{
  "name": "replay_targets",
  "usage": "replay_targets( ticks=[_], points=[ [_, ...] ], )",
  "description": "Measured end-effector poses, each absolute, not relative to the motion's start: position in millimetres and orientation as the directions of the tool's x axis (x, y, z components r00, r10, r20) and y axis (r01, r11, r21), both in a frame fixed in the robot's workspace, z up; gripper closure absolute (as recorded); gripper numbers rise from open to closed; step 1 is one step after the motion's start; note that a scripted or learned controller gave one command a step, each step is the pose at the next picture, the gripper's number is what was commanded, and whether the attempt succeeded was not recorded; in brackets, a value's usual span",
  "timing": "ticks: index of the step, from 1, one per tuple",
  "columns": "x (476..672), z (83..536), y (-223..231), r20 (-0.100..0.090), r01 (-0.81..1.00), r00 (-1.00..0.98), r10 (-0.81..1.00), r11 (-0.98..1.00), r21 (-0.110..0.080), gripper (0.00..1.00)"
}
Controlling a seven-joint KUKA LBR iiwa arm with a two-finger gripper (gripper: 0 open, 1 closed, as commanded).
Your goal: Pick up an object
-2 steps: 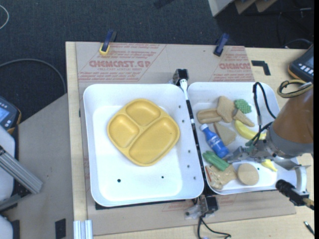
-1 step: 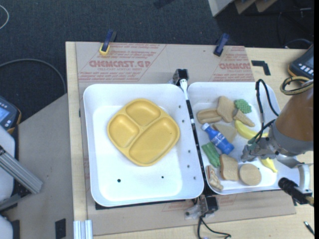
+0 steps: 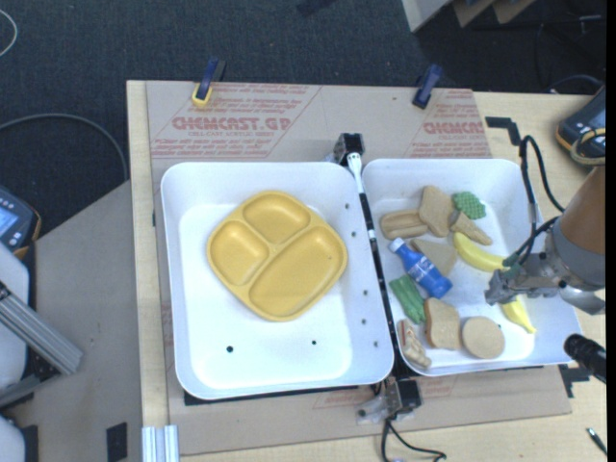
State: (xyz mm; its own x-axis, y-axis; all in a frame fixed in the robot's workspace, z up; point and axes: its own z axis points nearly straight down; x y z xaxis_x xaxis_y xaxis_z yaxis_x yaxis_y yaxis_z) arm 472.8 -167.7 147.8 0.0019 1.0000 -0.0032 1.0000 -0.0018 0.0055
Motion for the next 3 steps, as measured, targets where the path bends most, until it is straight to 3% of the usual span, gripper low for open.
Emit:
replay_targets(
  ticks=[2,3],
  points=[
    [470.6,227.0,-167.7,-0.003,1.0,-0.001,1.0,0.001,0.006,1.0],
    [521.5,218.2,-135.7,-0.001,1.0,-0.006,1.0,0.006,0.005,1.0]
  ],
)
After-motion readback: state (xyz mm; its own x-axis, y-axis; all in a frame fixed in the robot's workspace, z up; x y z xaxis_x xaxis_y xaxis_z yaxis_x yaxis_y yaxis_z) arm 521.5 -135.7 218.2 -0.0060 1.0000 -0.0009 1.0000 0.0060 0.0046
